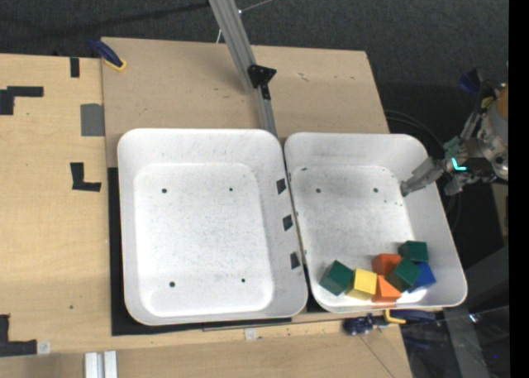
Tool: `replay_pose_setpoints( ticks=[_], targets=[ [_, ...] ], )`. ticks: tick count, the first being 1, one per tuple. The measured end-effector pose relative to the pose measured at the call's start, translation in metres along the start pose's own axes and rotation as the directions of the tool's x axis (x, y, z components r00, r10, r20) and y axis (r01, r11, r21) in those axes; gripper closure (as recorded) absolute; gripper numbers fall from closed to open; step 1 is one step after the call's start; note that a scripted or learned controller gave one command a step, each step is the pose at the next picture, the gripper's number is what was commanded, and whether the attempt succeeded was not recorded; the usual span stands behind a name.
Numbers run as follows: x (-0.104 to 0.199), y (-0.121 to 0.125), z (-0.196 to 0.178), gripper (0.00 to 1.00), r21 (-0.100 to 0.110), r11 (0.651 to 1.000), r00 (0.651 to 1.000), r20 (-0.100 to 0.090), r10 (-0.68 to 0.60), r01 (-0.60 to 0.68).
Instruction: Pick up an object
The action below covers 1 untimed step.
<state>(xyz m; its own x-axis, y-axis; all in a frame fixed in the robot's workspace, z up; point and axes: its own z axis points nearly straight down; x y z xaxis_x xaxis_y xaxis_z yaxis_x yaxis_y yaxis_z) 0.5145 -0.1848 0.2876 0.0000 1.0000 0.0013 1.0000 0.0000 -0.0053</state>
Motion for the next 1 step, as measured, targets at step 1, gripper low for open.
replay_pose_setpoints(
  ticks=[1],
  targets=[
    [0.0001, 0.0007, -0.0023, 0.00, -0.004, 1.000, 1.000, 0.001, -0.002, 0.002]
  ],
)
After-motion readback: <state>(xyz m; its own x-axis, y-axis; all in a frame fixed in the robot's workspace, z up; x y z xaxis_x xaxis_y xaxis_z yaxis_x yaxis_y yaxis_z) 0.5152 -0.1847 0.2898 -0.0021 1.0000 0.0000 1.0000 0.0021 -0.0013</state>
